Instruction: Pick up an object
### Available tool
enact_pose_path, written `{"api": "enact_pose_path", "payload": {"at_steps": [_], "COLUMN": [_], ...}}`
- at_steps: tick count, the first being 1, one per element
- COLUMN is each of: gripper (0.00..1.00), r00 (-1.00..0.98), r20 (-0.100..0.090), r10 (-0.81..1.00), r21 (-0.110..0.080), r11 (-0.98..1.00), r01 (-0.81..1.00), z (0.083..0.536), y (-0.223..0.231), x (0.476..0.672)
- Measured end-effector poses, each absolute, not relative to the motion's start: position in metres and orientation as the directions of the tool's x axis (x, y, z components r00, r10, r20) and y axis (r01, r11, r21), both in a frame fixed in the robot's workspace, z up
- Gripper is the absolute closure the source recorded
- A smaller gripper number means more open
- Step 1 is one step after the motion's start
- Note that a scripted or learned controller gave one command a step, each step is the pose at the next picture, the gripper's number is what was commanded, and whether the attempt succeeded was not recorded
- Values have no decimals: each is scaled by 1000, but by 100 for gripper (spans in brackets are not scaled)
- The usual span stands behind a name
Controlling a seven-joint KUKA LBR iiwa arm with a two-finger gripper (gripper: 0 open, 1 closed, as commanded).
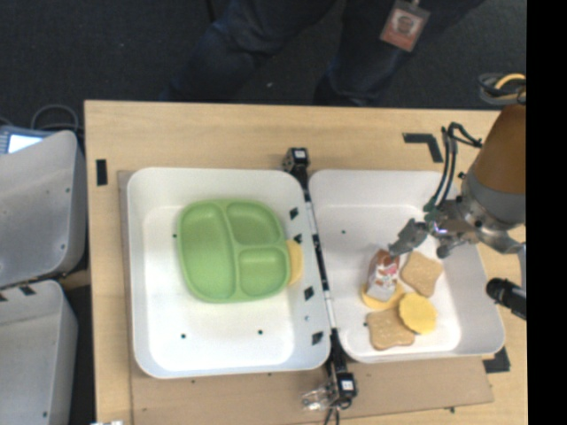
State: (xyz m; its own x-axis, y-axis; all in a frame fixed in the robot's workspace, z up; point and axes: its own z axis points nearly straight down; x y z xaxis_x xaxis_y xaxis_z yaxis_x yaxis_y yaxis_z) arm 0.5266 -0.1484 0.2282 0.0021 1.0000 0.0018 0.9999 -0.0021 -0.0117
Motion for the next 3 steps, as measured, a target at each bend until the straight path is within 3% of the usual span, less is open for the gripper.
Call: {"api": "enact_pose_path", "payload": {"at_steps": [1, 3], "gripper": [0, 0], "r00": [-1, 2], "r20": [0, 0], "r10": [1000, 1000], "r21": [1, -4], "r11": [1, -2], "r01": [1000, 1000], "z": [235, 123], "y": [-148, -157], "x": [529, 526]}}
